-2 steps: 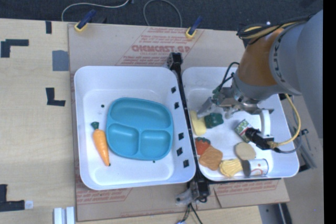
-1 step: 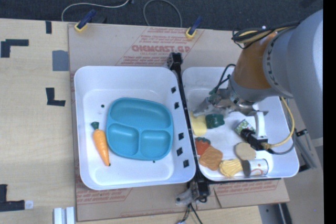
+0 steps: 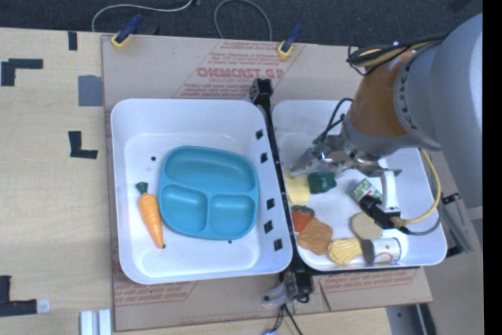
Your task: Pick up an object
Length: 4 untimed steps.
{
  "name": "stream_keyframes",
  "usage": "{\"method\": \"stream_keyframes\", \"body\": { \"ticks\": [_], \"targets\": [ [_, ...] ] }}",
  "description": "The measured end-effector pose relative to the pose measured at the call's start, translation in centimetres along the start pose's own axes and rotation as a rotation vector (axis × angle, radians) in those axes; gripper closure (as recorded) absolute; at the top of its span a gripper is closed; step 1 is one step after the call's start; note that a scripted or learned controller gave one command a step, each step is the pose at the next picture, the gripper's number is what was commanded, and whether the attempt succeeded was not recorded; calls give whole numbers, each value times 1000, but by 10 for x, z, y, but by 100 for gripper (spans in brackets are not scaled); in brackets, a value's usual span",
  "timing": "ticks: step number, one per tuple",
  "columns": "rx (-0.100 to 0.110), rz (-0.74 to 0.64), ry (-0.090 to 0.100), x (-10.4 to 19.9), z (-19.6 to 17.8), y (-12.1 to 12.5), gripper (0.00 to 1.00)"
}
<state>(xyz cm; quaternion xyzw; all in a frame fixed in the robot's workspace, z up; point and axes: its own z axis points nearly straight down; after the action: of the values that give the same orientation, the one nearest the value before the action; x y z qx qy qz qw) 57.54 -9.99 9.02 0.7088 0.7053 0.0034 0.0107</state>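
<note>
- Gripper (image 3: pixel 318 161) hanging low in the right bin (image 3: pixel 423 251), at the bin's 10 o'clock corner, just over a small dark green piece (image 3: pixel 321 183); not possible to tell how it is set.
- Lying right below it, toward 6 o'clock: the green piece touching a pale yellow block (image 3: pixel 297 189), neither visibly held.
- Crowding further toward 6 o'clock: a red piece (image 3: pixel 302 213), a brown toast-like slice (image 3: pixel 316 236), a ridged yellow chip (image 3: pixel 344 251), a tan round piece (image 3: pixel 365 226).
- Judging the green piece as toy food: likely light, rigid, smooth plastic, prone to slipping; taking it across its narrow middle looking safest.
- Risking a nudge of the yellow block, being so close at 9 o'clock.
- Resting apart in the left bin (image 3: pixel 125 121): a blue divided plate (image 3: pixel 209 192) and a carrot (image 3: pixel 150 217) at its 9 o'clock.
</note>
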Motion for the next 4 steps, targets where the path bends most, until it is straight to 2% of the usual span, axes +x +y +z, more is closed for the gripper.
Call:
{"method": "stream_keyframes", "body": {
  "ticks": [1,2,3,4],
  "targets": [
    [7,-3,8,3,-9,0,100],
    [7,-2,2,-78,-110,46,100],
    [21,-5,9,-73,-103,43,0],
    [32,-6,14,-46,2,-21,0]
  ]
}}
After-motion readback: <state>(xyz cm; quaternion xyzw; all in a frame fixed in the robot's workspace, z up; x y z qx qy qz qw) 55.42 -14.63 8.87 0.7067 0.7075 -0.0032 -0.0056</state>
